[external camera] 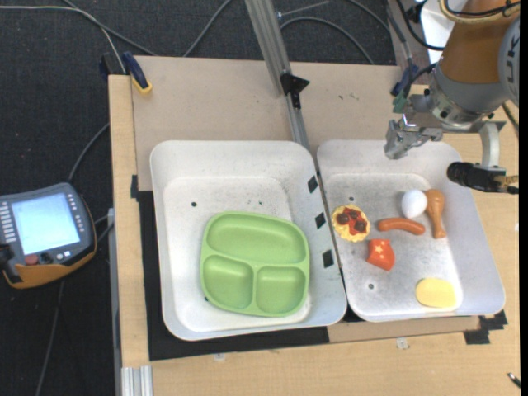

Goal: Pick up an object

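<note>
Grey hand (pixel 402 141) is hovering at the right bin's (pixel 478 221) twelve o'clock rim (grip unreadable), likely lining up toward the egg (pixel 413 203).

So the table (pixel 214 97) is a plain tan board with lighter wood along its left and near edges. Two shallow white bins sit right on it, side by side and touching in the middle: the left bin (pixel 177 188) and the right bin (pixel 474 246). A blue-and-yellow clamp (pixel 137 73) grips the far left corner, and black tape (pixel 491 327) marks the near right corner.
</note>
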`<state>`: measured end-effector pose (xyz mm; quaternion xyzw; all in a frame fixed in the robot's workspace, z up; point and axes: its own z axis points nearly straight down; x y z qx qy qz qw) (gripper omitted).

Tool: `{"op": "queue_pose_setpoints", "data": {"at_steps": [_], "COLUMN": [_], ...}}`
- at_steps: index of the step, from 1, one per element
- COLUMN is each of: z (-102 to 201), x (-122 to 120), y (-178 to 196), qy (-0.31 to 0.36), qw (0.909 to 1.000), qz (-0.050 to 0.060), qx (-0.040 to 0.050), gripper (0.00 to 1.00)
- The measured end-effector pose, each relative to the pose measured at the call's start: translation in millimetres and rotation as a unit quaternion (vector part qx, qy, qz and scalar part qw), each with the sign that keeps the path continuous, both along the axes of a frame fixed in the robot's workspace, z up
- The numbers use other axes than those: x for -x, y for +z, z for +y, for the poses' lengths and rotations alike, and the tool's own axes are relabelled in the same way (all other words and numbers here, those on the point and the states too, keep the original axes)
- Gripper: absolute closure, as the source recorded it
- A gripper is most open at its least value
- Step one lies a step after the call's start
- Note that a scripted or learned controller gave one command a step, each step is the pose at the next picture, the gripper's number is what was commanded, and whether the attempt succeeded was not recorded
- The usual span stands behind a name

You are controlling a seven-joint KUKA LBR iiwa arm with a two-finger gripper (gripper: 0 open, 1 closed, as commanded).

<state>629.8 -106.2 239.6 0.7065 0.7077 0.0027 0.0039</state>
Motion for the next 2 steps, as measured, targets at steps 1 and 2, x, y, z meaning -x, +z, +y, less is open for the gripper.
{"op": "queue_pose_setpoints", "data": {"at_steps": [1, 2], "z": [0, 57], "x": [-1, 1], "y": [39, 35], "qy": [0.000, 0.002], "qw": [1.0000, 1.0000], "qz": [0.001, 0.006], "qx": [-0.0003, -0.0021], "gripper": [1.00, 1.00]}}
